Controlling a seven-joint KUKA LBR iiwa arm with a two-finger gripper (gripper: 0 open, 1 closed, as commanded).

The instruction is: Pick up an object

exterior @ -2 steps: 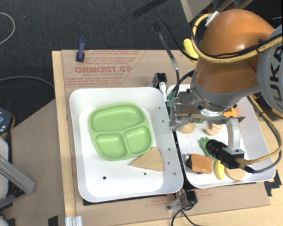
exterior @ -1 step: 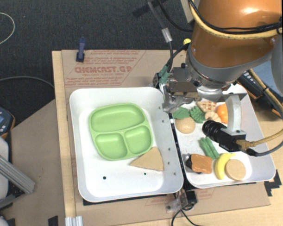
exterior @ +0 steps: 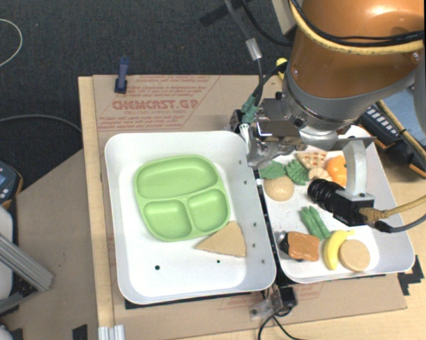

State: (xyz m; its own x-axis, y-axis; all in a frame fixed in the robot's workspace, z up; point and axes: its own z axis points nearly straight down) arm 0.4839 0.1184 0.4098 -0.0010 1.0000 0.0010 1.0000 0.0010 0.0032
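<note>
- Camera view: gripper (exterior: 262,144) sits low over the far-left corner of the right bin (exterior: 399,253), just beside the wall shared with the left bin (exterior: 116,204).
- Likely lining up on the nearest pieces: green leafy toy (exterior: 295,171) and beige bun (exterior: 278,189), both close below it.
- Open or closed: can't tell, the wrist blocks it. Nothing visibly held.
- Other candidates on the near side: green beans (exterior: 313,221), banana (exterior: 332,247), round cookie (exterior: 355,255).
- Left bin: green divided plate (exterior: 180,196), tan wedge (exterior: 222,241) touching its near edge, well apart from the gripper.
</note>
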